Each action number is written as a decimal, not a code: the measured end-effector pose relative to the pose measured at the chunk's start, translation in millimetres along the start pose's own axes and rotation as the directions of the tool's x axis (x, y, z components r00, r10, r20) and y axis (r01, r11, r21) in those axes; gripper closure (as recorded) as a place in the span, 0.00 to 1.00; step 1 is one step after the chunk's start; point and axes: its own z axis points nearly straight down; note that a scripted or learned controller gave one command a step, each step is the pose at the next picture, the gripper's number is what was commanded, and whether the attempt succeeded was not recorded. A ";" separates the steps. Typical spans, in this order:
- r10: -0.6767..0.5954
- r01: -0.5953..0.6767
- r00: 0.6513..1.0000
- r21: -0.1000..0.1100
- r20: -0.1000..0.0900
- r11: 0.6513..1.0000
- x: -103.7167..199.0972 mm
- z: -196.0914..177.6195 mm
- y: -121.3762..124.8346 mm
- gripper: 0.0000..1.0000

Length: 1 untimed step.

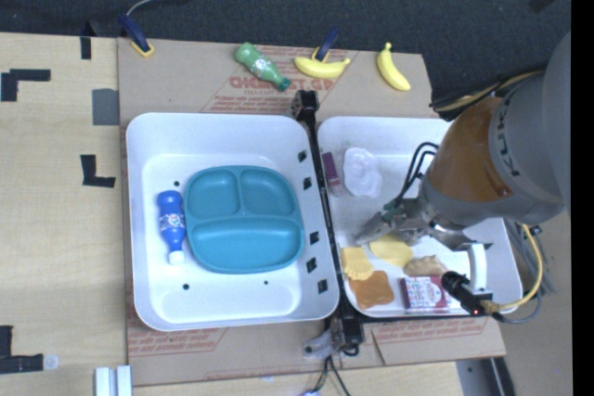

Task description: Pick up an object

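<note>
My gripper hangs low over the middle of the right bin, just above a pale yellow piece. Around it in this bin lie a white crumpled object, a small dark purple item, a yellow block, a brown toast-like slab, a tan lump and a red and white packet. Nothing shows as held. The arm's grey and orange body covers the bin's right part.
The left bin holds a blue divided plate and a blue bottle lying beside it. Behind the bins on the cardboard lie a green bottle and two bananas. A black divider separates the bins.
</note>
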 end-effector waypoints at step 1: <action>0.001 -0.001 1.000 -0.001 0.003 1.000 -1.0 -9.7 0.5 1.00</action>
